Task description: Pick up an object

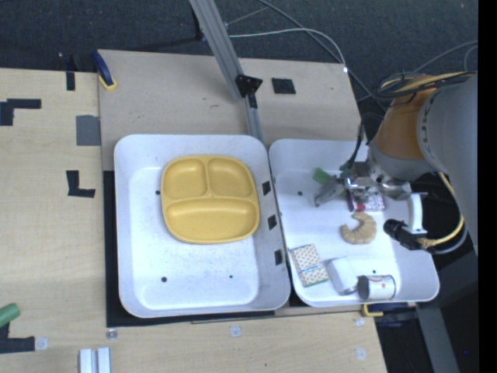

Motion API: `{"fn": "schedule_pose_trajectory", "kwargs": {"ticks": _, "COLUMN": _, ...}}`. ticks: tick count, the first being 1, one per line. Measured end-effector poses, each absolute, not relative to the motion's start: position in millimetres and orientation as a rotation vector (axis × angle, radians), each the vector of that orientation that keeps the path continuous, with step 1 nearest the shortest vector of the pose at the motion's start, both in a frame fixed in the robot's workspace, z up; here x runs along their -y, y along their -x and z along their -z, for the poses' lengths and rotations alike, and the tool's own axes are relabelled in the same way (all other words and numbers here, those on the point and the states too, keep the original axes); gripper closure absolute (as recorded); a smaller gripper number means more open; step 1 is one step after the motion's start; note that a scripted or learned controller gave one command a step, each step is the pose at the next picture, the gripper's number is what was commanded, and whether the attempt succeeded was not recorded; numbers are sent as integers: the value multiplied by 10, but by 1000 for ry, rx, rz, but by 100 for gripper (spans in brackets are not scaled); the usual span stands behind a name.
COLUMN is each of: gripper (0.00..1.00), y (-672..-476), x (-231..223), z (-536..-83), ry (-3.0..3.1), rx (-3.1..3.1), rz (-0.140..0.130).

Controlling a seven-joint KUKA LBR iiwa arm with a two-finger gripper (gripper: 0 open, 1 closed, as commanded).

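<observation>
My gripper (332, 187) hangs over the upper middle of the right bin (289, 208), reaching in from the right. A small green object (321, 176) lies right at its tip; whether it is held is unclear. Just below the wrist lies a pink and white packet (366, 202). A tan croissant-shaped piece (359, 229) rests a little lower. Near the bin's front sit a checkered packet (307, 263), a grey block (338, 275) and a white can on its side (377, 287).
The left bin (140, 270) holds a yellow divided plate (210, 199). A metal pole (225, 45) slants down to the bins' shared back edge. Cables (435, 235) loop at the right bin's right rim.
</observation>
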State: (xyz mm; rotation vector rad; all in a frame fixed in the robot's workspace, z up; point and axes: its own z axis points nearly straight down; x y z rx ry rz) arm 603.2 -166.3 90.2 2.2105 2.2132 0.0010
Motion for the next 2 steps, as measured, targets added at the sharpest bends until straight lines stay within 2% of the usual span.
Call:
{"fn": "schedule_pose_trajectory", "kwargs": {"ticks": 1, "gripper": 100, "y": -6047, "x": 1658, "z": -1022, "ry": -2206, "rx": -2211, "rz": -6}}
{"fn": "schedule_pose_trajectory", "kwargs": {"ticks": 2, "gripper": 100, "y": -6071, "x": 1614, "z": -1451, "ry": -2218, "rx": -2223, "rz": -2}}
